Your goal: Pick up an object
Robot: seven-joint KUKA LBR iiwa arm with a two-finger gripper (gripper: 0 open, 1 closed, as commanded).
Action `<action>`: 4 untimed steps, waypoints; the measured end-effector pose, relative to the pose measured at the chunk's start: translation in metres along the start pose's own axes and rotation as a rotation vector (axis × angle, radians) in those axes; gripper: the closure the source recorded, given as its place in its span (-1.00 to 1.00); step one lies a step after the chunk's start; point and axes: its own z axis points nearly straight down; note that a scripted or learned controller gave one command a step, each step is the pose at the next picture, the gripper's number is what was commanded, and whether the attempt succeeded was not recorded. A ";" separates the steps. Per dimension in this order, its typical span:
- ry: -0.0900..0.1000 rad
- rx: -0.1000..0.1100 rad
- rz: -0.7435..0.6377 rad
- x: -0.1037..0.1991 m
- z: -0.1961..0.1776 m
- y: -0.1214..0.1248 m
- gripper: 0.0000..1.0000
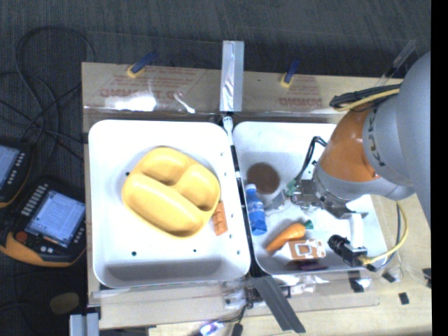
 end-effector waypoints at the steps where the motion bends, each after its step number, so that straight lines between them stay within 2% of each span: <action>1: -0.001 -0.007 0.083 -0.014 -0.001 -0.037 -1.00; 2: 0.004 0.017 -0.199 0.005 -0.016 -0.025 -1.00; 3: 0.004 0.017 -0.254 -0.026 -0.114 -0.042 -1.00; 4: 0.003 0.005 -0.254 0.002 0.001 -0.041 -1.00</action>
